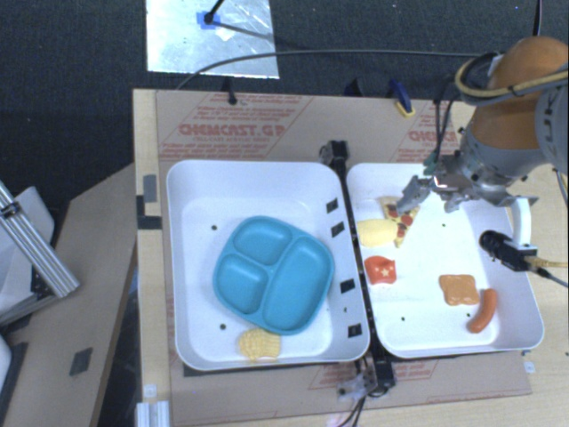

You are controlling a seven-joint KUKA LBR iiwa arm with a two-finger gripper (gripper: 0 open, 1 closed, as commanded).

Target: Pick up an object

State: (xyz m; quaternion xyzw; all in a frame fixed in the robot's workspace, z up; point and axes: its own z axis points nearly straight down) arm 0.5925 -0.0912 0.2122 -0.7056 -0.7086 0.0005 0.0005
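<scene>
- Two white bins on the worktop; right bin holds small toy foods.
- Gripper low over a pizza slice, just beside a yellow piece; can't tell how the jaws stand.
- Slice looks light, stiff; grip its edges.
- Nearby: red piece, toast, sausage.
- Left bin: blue plate, corn.

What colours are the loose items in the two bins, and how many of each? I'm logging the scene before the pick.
Blue: 1, the divided plate
Yellow: 2, the corn and the pale piece
Red: 1, the red piece
Orange: 2, the toast-like piece and the sausage
Mixed red and yellow: 1, the slice by the gripper
Total: 7
</scene>
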